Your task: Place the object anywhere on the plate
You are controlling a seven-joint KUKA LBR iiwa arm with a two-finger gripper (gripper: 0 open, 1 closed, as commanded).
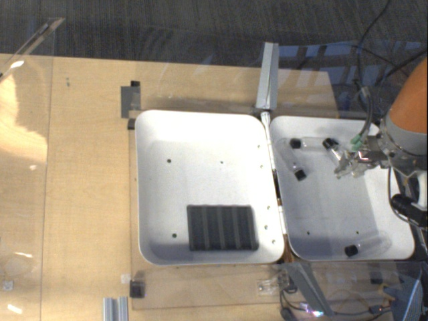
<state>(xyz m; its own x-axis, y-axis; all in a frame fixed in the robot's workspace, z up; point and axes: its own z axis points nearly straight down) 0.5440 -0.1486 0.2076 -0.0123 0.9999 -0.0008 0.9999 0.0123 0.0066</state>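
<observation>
A dark, ribbed rectangular plate [222,227] lies in the front part of the left bin [167,139]. Several small black objects lie in the right bin [321,212]: one [294,142] near the back left, one [330,143] beside it, one [299,174] a little nearer, and one [350,250] by the front wall. My gripper [349,160] hangs over the back right of the right bin, just right of the second black object. I see nothing held in it.
A grey metal post [268,75] stands behind the gap between the bins. The arm's orange band [413,102] and cables [366,99] fill the right edge. Small clamps [132,99] sit on the wooden bench around the left bin.
</observation>
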